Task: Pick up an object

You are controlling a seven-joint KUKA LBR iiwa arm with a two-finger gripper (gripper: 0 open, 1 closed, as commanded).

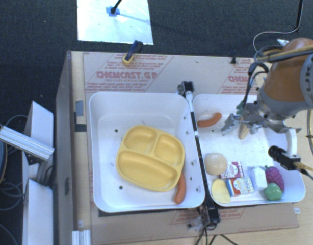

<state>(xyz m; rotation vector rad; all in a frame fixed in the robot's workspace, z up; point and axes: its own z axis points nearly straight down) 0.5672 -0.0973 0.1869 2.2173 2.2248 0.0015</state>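
Observation:
My gripper (pixel 241 126) hangs low over the back of the right bin (pixel 294 195). Its grey fingers (pixel 228 124) stand apart, so it is open. A small tan piece (pixel 243 133) sits between the fingers on the bin floor, and whether they touch it I cannot tell. An orange sausage (pixel 209 120) lies just left of the gripper. Nearer the front are a pale round bun (pixel 215 163), a yellow disc (pixel 219 192), two small cartons (pixel 241 186), purple grapes (pixel 274 176) and a green pepper (pixel 272 191).
The left bin (pixel 103 137) holds a yellow compartment tray (pixel 150 157) and a second sausage (pixel 180 188) by the divider. A black fitting (pixel 284 158) on the arm juts over the right bin's right side. Cables run along the bench's right edge.

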